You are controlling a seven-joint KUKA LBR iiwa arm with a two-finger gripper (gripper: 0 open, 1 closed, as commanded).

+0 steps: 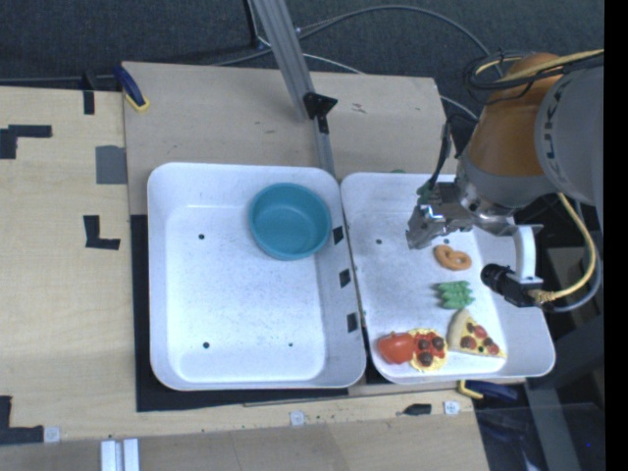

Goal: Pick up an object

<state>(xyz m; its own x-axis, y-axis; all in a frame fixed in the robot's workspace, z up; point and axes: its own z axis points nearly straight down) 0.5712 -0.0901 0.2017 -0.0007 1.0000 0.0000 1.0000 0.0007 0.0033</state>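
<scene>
**Camera view: gripper hanging over the right bin, nothing lifted yet**

Camera view is showing the likeliest target, a small brown pretzel (452,257), lying flat on the floor of the right bin (383,263), toward its far right part. It is looking like a moulded toy, glossy and looped. The gripper (424,232) is hanging just to the left of it and slightly farther back, close but apart from it as far as the slant allows. Whether the claw is standing apart or together I cannot tell; the dark metal parts are blurring into one mass, and nothing is showing between them.

So the pick is looking barely begun: the arm is sitting low over the bin, nothing is being carried, and the closing and lifting are remaining to be done.

Nearer in the same bin, a green leafy piece (454,293) is lying just below the pretzel. Along the near edge a wedge-shaped pizza slice (475,338), a round yellow piece with red dots (428,349) and a red tomato-like lump (396,347) are sitting close together, all smooth plastic by the look.

To the left, the left bin (196,312) is holding a round blue bowl (289,220) in its far right corner. Both bins are shallow white trays with rounded corners and faintly speckled floors.
</scene>
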